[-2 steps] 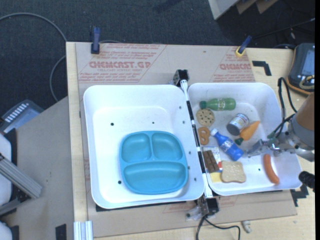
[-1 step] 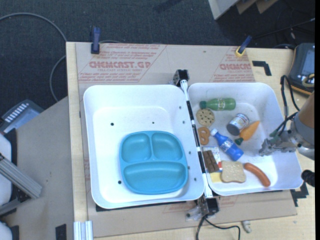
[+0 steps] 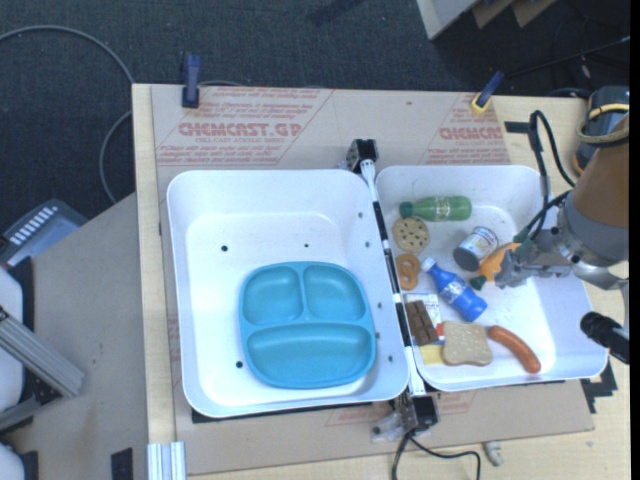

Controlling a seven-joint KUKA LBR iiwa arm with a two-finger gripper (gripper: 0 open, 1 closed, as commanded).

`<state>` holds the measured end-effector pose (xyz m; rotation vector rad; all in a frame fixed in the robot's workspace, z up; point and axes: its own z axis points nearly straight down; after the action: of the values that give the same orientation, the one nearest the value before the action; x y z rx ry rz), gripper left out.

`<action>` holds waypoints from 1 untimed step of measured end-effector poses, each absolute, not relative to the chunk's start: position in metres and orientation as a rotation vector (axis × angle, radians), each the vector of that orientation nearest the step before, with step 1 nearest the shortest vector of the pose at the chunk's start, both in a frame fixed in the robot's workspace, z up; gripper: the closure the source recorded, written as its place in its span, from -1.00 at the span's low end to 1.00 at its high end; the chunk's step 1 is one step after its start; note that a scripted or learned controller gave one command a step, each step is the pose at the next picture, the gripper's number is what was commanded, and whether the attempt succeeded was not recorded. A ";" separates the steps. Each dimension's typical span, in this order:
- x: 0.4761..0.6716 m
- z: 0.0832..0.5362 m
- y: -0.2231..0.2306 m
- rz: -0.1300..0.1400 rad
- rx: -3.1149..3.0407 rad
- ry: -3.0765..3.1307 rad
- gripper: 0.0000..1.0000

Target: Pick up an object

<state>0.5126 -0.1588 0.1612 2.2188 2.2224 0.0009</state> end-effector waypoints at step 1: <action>0.512 0.161 -0.159 0.000 2.220 2.222 -1.00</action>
<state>0.5123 -0.1591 0.1611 2.2198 2.2216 0.0004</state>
